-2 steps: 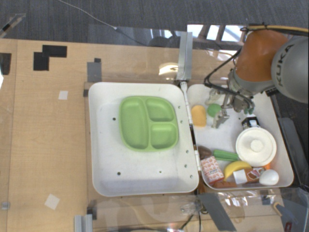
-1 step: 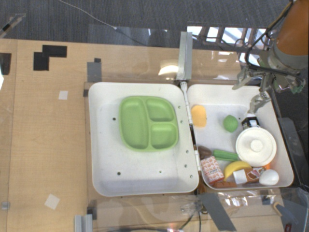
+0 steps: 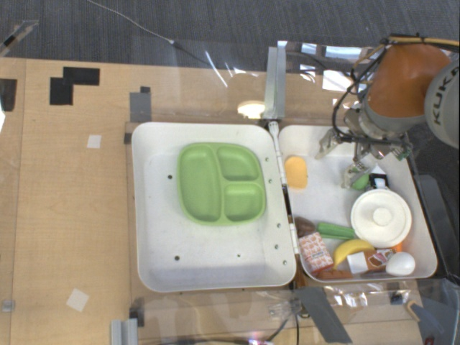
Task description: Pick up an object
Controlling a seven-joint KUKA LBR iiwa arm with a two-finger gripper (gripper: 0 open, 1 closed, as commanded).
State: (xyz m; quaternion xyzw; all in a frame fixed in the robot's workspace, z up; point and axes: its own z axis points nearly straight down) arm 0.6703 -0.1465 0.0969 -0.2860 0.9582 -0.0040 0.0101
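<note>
Objects for picking crowd the near end of the right bin [image 3: 430, 225]: a white egg-like piece [image 3: 401, 264], a banana [image 3: 352, 249], a patterned packet [image 3: 315, 249], then a white lidded bowl [image 3: 381, 216] and a green piece [image 3: 336, 230], with an orange-yellow lump [image 3: 296, 172] farther back by the divider. I judge I am at the approach step, nothing gripped yet, so next I must settle on one item and descend squarely over it. My tool [image 3: 357, 165] hangs at the bin's far end, fingers spread and pointing down, just beside a small green thing [image 3: 361, 181], the wrist above it reaching in from the right.

Wooden bench [image 3: 65, 214] (dark carpet [image 3: 215, 6] beyond)
</note>
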